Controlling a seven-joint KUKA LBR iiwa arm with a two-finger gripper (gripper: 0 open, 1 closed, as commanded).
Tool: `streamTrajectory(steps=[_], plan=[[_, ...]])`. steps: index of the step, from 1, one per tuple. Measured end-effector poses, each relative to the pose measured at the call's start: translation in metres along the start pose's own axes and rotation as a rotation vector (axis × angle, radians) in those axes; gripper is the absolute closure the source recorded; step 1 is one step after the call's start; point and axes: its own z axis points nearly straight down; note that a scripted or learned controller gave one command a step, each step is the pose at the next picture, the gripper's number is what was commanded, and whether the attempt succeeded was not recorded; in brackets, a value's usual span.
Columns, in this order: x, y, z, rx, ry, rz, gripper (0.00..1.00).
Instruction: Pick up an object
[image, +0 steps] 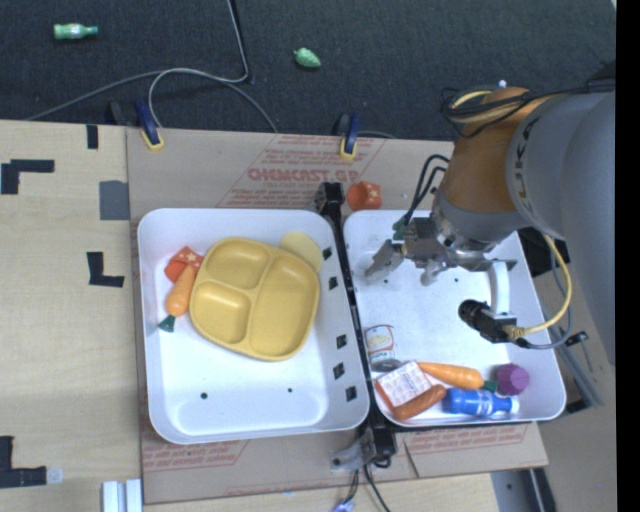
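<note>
Arm (560, 150): grey, enters from the right edge and reaches left, its bulk at the far right of the scene.
Band (480, 160): orange, sits above the wrist, left of the grey housing.
Wrist (455, 235): pointed downward, grey with dark fittings.
Gripper (405, 265): below the wrist, two fingers spread apart, nothing between them.
Fingers (382, 262): left one angled out toward the left; the other lies to its right.
Cable (545, 320): yellow, loops on the near right of the wrist.
</note>
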Motion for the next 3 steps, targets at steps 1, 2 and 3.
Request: streamTrajectory(steps=[1, 2, 3], plan=[[0.016, -0.080, 0.000, 0.000, 0.001, 0.001, 0.00], [-0.003, -0.030, 0.000, -0.001, 0.000, 0.000, 0.00], [0.012, -0.094, 0.000, 0.001, 0.001, 0.001, 0.00]])
